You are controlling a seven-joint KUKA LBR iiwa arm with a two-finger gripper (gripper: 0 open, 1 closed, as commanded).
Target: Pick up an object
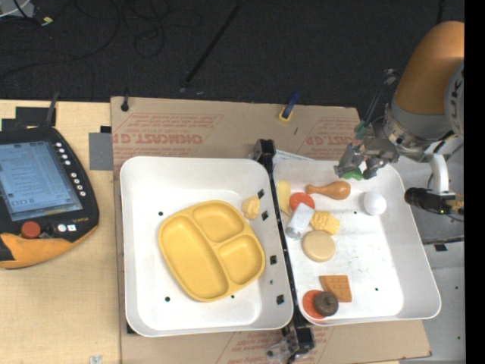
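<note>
At the far left of the frame we see a teach pendant (42, 199) with a lit screen and an orange lower edge, lying on the surface (76, 302). Right of it, on a sheet of brown cardboard (197, 131), sits the left white bin (140, 180), which holds a yellow divided plate (211, 249); a small yellow toy piece (251, 206) lies just beside the plate's upper right corner.

Next comes the right white bin (413, 279), touching the left one along a black clip strip. In it we find a cluster of toy foods: a red tomato (301, 202), a yellow corn piece (325, 222), a round beige bun (318, 246), a chicken drumstick (331, 190) and a white ball (373, 202) toward the upper part, then a square cracker (336, 287) and a dark chocolate doughnut (326, 303) near the lower edge.

The gripper (362, 165) hangs over the upper edge of the right bin, just above and right of the drumstick, at the end of the grey arm with its orange band (430, 70) in the upper right. We cannot tell how far its fingers are open, and nothing shows between them.
</note>
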